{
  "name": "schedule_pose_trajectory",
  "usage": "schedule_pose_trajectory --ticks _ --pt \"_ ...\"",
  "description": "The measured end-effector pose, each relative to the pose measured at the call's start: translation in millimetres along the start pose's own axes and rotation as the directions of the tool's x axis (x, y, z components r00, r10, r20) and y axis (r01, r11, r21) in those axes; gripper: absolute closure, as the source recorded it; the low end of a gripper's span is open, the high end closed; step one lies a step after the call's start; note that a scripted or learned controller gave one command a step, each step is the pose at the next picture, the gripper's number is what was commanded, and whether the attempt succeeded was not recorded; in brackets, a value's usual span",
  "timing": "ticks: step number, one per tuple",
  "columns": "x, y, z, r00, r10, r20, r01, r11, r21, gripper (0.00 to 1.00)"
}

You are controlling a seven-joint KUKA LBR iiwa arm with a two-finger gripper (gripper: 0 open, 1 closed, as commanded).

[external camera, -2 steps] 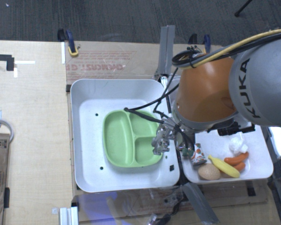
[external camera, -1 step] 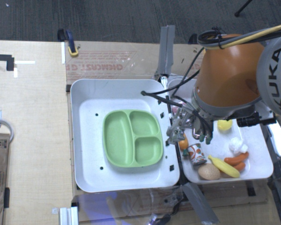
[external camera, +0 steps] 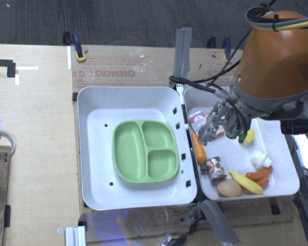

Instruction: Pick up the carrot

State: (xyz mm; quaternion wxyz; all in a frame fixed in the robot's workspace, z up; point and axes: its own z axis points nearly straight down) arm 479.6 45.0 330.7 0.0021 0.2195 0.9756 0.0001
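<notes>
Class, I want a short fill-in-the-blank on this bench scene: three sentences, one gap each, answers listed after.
1. The green tray has ___ compartments.
2. The carrot lies along the ___ wall of the right bin.
3. The banana lies just below a second, smaller ___ near that bin's front right corner.

Missing words: three; left; carrot

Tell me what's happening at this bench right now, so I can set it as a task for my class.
A grey and orange robot arm reaches into the right-hand bin, its end effector hanging above the toy food there. The carrot lies against the bin's left wall, just below and left of the end effector, not yet lifted. A small can, a banana and other pieces lie nearby. The left bin holds a green divided plate.
</notes>
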Motion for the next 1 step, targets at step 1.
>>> schedule_pose_trajectory --ticks 1 --pt "34.5 71.7 -35.4 0.933 -0.361 -0.001 0.361 0.933 -0.001 1.00"
